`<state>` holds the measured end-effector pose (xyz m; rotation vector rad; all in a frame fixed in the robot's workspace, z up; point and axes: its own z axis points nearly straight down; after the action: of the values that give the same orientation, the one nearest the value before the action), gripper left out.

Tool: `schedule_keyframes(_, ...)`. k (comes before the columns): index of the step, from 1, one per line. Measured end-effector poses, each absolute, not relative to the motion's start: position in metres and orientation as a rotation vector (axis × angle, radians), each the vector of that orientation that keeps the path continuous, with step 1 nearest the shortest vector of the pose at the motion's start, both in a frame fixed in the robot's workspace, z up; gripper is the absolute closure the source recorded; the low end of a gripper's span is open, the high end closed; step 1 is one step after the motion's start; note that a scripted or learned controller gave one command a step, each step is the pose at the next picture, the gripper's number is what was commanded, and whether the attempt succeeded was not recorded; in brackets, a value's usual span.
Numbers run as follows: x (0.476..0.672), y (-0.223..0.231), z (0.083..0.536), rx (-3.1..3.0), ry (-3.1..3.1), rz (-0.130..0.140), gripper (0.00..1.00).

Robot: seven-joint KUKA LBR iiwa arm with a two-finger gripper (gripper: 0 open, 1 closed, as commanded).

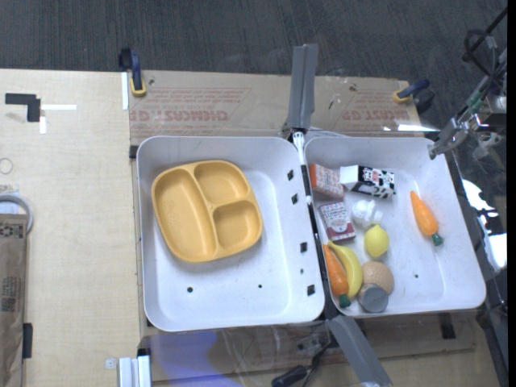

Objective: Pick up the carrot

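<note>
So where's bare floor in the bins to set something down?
Left bin: floor in front of the yellow plate. Right bin: open patch between lemon and lone carrot, running forward. Crowded along the divider: cartons, banana, second carrot.

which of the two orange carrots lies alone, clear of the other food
The orange carrot with the green tip toward the right bin's right side; the other orange carrot is wedged beside the yellow banana.

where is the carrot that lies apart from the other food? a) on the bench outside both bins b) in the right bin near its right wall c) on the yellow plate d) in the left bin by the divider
b: the carrot lies alone on the floor of the right bin, near its right wall, away from the food cluster at the bin's left side.
</note>
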<state>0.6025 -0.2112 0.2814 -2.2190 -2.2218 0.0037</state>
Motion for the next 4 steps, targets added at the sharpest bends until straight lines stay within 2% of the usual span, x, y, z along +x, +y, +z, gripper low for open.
schedule_keyframes(1, 0.59, -0.22, 0.142, -2.388, -2.068, -0.019, 0.0)
schedule_keyframes(3, 0.586, -0.216, 0.138, -2.522, -1.954, -0.062, 0.0)
schedule_keyframes(4, 0.541, -0.202, 0.093, -2.538, -1.839, -0.011, 0.0)
